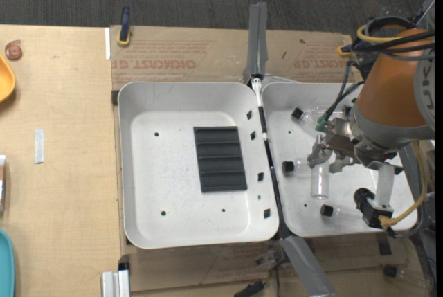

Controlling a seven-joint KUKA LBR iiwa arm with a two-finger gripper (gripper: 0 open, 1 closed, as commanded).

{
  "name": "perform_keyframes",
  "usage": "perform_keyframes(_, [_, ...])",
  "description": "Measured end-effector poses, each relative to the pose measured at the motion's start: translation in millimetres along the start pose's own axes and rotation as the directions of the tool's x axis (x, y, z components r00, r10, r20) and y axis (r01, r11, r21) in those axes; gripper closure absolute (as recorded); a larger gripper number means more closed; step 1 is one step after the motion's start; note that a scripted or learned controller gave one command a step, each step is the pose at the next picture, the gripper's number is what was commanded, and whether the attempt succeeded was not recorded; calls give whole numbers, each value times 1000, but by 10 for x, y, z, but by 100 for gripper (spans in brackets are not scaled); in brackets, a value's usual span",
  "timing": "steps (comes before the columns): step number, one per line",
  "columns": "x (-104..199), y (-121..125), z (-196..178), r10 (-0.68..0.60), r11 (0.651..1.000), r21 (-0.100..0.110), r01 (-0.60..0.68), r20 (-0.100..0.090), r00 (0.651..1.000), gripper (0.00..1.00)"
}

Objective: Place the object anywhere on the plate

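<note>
End effector right of centre, grip state unreadable | clear vial beneath: light, slick, fragile | grasp mid-body | black ridged plate left bin

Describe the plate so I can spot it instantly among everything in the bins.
Look at the left white bin. Lying flat in its middle is the plate, a dark rectangular slab ridged into four bands. It is by far the largest dark item; the small black bits in the right bin are tiny by comparison.

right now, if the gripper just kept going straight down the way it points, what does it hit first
Probably the clear tube-like object lying on the floor of the right bin, just under the gripper. Depth is unclear from this slanted view, so it could land on bare floor beside it.
</note>
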State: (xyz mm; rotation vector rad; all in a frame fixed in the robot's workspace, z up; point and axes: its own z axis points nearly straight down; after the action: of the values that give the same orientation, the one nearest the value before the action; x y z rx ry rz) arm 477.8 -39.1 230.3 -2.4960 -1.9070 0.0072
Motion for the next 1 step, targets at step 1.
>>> perform_keyframes(1, [921, -131, 245, -283, 959, 3, 283, -1, 959, 100])
